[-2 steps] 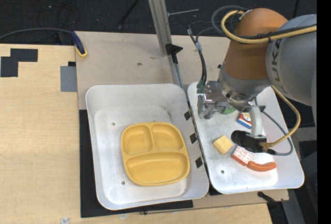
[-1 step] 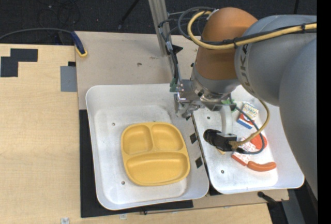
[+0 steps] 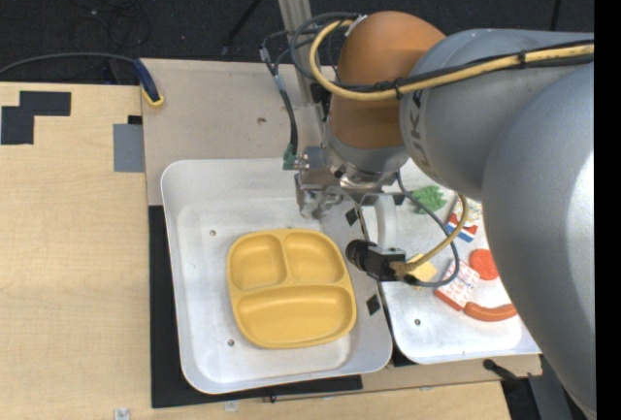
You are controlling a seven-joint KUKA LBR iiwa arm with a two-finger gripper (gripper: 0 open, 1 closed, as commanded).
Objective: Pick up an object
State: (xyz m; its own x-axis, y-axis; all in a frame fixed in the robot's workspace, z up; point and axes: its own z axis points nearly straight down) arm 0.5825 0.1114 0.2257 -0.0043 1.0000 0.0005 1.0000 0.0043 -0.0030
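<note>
Yellow divided plate (image 3: 290, 288) is lying flat in the left white bin (image 3: 194, 214), and you are looking at the likeliest thing to pick. It is probably light, stiff plastic, smooth and a little slippery; its raised rim or one of the dividing ridges is where you should be taking hold, since the flat compartments are giving nothing to pinch. The hand (image 3: 320, 198) is hanging just beyond the plate's far edge, apart from it as far as you can judge. Whether the hand is parted or closed, you cannot tell. Past the plate, the arm (image 3: 505, 137) is covering much of the right bin (image 3: 437, 336), where an orange piece (image 3: 485, 311) and something green (image 3: 429, 200) are peeking out, too cut off to identify.
</note>
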